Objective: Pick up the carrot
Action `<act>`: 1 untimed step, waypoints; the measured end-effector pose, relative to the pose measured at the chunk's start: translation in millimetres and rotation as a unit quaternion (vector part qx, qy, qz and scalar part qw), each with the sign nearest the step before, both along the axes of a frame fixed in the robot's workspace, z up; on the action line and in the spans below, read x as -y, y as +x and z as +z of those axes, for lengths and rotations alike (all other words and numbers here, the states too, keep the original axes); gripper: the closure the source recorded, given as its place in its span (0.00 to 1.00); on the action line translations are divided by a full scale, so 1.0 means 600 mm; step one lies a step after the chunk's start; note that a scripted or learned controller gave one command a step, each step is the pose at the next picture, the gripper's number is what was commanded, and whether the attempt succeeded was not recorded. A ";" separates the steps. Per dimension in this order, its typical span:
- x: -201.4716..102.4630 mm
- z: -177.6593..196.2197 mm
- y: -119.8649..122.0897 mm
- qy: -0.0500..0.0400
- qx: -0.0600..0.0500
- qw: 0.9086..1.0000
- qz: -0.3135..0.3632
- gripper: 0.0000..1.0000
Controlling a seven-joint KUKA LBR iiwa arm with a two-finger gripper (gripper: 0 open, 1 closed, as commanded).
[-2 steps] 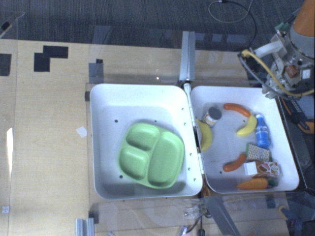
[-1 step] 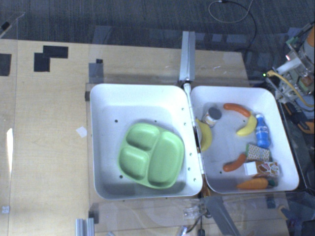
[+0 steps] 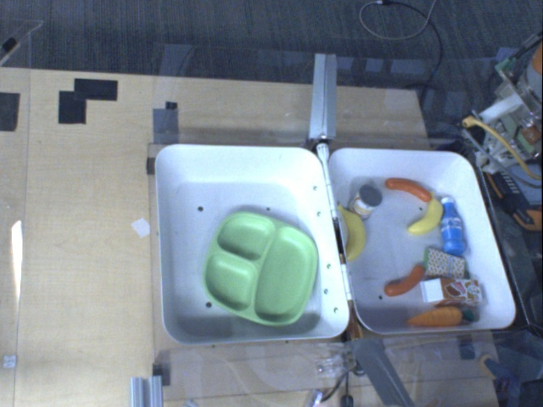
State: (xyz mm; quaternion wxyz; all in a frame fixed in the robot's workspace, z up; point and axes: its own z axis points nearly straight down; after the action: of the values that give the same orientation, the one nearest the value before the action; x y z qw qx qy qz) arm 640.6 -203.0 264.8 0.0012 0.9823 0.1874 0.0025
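The carrot point(image 3: 435, 317) is orange and lies flat along the near wall of the right bin point(image 3: 399, 164), close to its near right corner. A small printed box point(image 3: 463, 292) and a white cube point(image 3: 431, 290) sit just behind it. My gripper point(image 3: 501, 119) is at the view's right edge, beyond the right bin's far right corner, blurred among cables and far from the carrot.
The right bin also holds a red sausage point(image 3: 404, 281), a banana point(image 3: 427, 219), a blue bottle point(image 3: 451, 227), an orange-red sausage point(image 3: 407, 187), a small can point(image 3: 368, 198), a yellow fruit point(image 3: 353, 232) and a patterned packet point(image 3: 445, 264). A green divided plate point(image 3: 261, 267) lies in the left bin point(image 3: 182, 227).
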 end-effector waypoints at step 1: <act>-0.003 0.019 0.003 0.000 0.001 1.000 0.005 1.00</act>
State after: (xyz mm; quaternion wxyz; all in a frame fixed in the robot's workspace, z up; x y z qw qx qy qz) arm 642.2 -201.0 276.1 0.0019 0.9814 0.1921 0.0039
